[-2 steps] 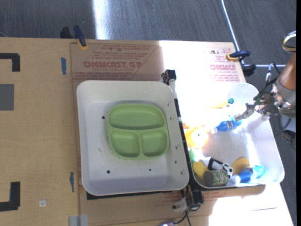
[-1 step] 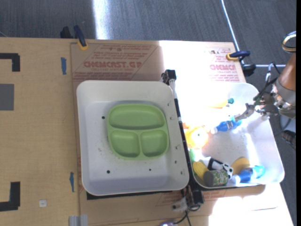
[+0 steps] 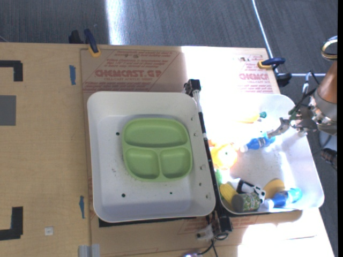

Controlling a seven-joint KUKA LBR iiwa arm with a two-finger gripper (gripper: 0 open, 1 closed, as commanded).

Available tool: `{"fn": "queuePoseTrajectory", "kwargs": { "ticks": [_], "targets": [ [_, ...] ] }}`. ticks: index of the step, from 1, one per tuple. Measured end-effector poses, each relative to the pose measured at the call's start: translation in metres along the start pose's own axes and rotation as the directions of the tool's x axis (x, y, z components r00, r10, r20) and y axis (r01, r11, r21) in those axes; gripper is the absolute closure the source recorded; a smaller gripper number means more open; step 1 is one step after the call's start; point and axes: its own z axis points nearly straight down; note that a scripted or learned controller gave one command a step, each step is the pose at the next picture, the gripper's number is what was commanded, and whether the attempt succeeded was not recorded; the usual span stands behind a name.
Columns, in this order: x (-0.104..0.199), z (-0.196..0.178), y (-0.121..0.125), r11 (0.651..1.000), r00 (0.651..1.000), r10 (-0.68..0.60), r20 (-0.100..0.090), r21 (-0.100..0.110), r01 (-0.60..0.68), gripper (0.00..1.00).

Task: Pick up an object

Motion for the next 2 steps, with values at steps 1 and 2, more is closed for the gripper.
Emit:
{"fn": "queuePoseTrajectory", "kwargs": {
  "ticks": [1,2],
  "targets": [
    [0.0,0.0,-0.001,1.0,1.0,0.001,-0.001,0.002,-0.001,0.0],
    [-0.007,-0.032,0.026,0.994,0.999,0.002,0.04,-0.107,0.002,0.0]
  ]
}}
